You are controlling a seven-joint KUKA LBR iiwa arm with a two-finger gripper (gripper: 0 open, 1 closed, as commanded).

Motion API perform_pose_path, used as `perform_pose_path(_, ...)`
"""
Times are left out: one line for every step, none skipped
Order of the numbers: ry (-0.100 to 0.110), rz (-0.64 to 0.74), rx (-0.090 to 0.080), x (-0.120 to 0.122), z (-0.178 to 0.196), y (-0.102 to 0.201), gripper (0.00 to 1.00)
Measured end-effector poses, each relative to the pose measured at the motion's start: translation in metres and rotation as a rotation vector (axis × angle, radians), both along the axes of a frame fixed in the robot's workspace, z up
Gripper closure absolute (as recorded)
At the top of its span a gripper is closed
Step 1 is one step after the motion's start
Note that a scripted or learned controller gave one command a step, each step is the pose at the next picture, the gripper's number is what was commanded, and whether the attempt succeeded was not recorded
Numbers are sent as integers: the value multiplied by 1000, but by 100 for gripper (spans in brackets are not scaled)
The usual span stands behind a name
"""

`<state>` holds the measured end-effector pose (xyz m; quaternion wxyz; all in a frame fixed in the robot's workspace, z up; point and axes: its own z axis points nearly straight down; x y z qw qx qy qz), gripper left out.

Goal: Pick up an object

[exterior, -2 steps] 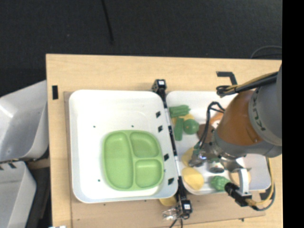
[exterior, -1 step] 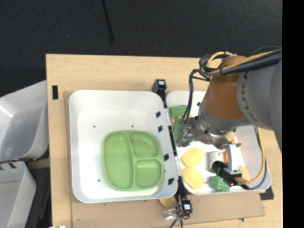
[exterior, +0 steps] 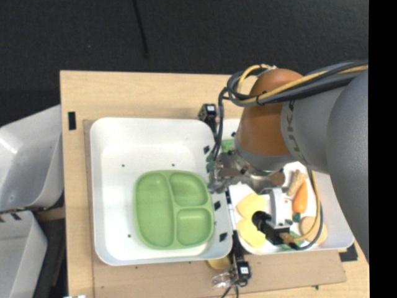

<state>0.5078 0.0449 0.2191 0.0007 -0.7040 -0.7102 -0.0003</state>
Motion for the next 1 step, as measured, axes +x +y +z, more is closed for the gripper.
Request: perform_pose_path(-15,-3,1,-16,145,11,100)
